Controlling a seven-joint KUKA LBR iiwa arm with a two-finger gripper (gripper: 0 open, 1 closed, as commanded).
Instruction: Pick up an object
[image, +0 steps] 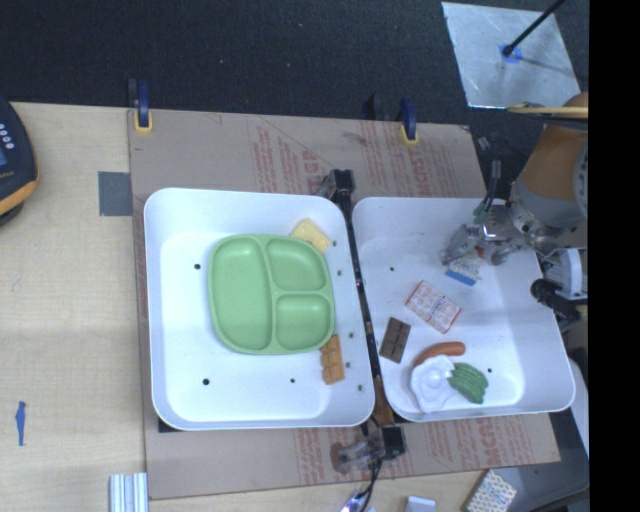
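Observation:
My gripper (483, 246) hangs over the back right part of the right bin (520, 330), and its fingers look spread open with nothing between them. A small blue and white piece (461, 274) lies just in front of it, to its left. Further forward in that bin are a pink checkered packet (433, 306), a brown bar (396, 339), an orange sausage (440, 351), and a white piece (430, 384) with a green leafy piece (468, 381) on it.
The left bin (175, 300) holds a green divided plate (270, 293), a yellow wedge (312, 234) behind it and an orange waffle piece (332, 359) in front. The two bins' raised walls meet in the middle. The grey arm (555, 175) comes in from the right.

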